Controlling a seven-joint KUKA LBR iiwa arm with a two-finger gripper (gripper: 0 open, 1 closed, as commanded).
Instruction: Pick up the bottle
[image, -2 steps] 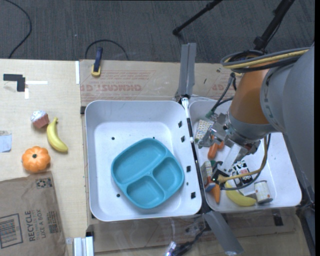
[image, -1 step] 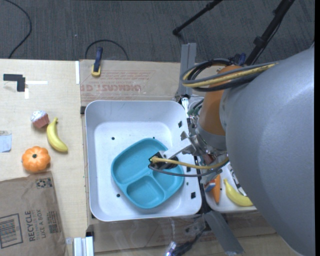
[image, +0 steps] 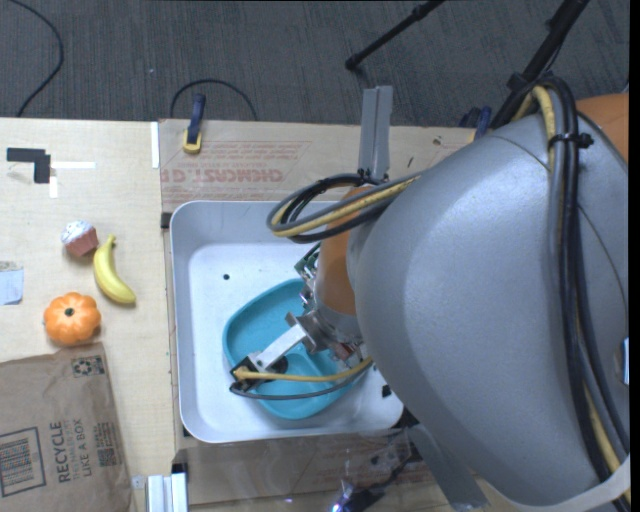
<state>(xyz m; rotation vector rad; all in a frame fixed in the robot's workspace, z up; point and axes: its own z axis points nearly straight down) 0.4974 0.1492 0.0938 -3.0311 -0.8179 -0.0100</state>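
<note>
Dark grey carpet with a black cable lies beyond the pale wooden bench; cardboard lines its far edge.

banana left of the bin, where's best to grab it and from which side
Probably its middle, from straight above. The banana lies flat on the bench, its length running up and down the view, so closing across its narrow width there suits its curve. The cupcake-like toy crowds its upper end, while the middle has free space on both sides.

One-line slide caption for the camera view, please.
Grey arm reaches over a blue bowl in the white bin; banana, orange fruit and cupcake sit on the bench beside it.
</note>
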